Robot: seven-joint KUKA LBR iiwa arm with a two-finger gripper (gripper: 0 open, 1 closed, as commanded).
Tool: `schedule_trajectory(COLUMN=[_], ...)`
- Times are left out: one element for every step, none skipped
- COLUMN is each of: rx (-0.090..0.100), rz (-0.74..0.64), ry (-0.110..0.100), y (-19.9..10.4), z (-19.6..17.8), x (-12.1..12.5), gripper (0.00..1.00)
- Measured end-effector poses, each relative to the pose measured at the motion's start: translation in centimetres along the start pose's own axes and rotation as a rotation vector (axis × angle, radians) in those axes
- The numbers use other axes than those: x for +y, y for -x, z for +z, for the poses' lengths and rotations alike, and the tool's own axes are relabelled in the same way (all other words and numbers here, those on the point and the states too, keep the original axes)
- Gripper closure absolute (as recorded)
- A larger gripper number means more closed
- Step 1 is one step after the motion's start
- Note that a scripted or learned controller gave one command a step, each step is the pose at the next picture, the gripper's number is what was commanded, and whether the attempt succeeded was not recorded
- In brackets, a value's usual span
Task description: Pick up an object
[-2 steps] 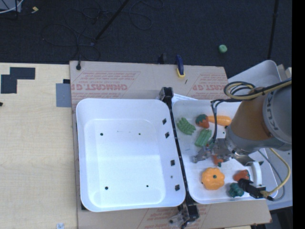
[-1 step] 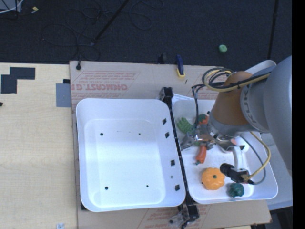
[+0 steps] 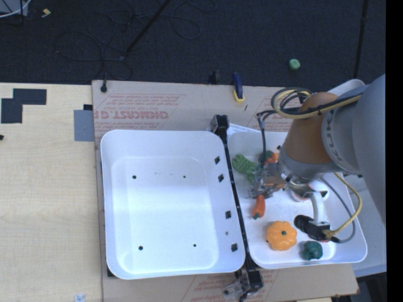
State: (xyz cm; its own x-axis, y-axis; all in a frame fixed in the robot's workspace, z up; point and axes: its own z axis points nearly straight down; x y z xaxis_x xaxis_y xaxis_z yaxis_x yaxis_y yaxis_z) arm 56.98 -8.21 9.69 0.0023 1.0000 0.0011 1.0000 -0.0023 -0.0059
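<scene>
The arm (image 3: 352, 131) reached in from the right and bent down over the right bin (image 3: 343, 247), its orange band (image 3: 308, 137) just above the wrist. The fingers (image 3: 264, 184) hung low in the upper-left part of that bin, near the wall it shared with the left bin (image 3: 164, 219). Their tips were lost in a clutter of metal and small toys, so I could not tell how far they were open or whether they had hold of anything.

A green leafy toy (image 3: 244, 165) lay just left of the fingers, close to the dividing wall. A carrot (image 3: 259, 207) lay just below them, tilted, its red-orange body running down the bin; whether it touched them could not be told. A small orange and green piece (image 3: 271, 157) sat just above them, beside the wrist. Further down, a pumpkin (image 3: 281, 236) stood on the bin floor, apart from the fingers. A dark teal lump (image 3: 311, 250) lay to its right near the lower rim, not touching it.

Both bins sat side by side on a cardboard sheet (image 3: 157, 106) with red print, which lay on the pale wooden surface (image 3: 44, 200). Along the seam between the bins ran black clips (image 3: 228, 214). A blue clamp (image 3: 237, 85) gripped the sheet's far edge. Beyond it, on dark carpet (image 3: 189, 49), lay a small green ball (image 3: 295, 63) and loose cables (image 3: 182, 11).
</scene>
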Motion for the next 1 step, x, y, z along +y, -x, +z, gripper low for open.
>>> schedule_trajectory(rx=[0.003], rz=[-0.010], ry=[0.007], y=[-8.24], z=[-9.52], x=[-4.25], gripper=[1.00])
